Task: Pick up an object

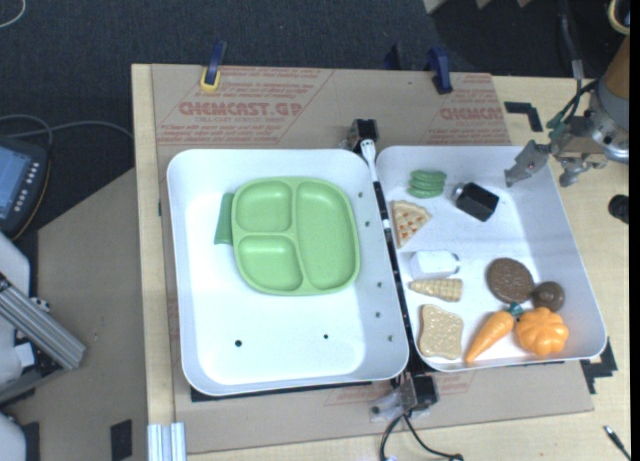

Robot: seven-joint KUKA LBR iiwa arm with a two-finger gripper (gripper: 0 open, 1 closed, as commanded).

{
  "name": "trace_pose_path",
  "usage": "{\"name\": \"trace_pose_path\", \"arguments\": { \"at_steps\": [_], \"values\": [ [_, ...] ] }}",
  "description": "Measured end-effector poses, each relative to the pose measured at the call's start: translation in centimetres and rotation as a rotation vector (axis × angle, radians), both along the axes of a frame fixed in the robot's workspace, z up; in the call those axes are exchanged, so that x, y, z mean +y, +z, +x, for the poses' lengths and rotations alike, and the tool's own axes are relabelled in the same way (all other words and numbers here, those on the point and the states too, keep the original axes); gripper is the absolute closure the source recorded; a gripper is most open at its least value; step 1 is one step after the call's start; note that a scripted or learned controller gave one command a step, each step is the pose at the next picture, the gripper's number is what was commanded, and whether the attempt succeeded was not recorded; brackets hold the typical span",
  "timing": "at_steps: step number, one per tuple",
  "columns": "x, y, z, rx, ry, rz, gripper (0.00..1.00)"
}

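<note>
My gripper (548, 167) hangs over the far right corner of the right bin (560, 239), open, with nothing between its fingers. Below and left of it lies a black block (476, 200). Further left are a green round stack (427, 183) and a pizza slice (407, 220). In the middle lie a small white piece (436, 263) and a pale corn-like piece (439, 289). Near the front are a toast slice (440, 332), a carrot (488, 336), an orange pumpkin (541, 331), a brown cookie (510, 279) and a small dark brown ball (547, 296).
The left bin (200, 329) holds a green divided plate (294, 235). Both bins rest on a cardboard-covered bench (300, 99) held by clamps (211, 67) at the back edge. Cables run off the front edge.
</note>
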State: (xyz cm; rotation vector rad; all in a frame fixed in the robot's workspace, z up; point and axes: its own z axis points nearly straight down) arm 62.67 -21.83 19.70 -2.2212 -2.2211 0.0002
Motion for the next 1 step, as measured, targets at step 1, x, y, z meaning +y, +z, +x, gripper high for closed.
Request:
{"name": "trace_pose_path", "arguments": {
  "at_steps": [1],
  "values": [
    [0.17, -4.28, 0.14, 0.005, 0.002, 0.001, 0.0]
  ]
}}
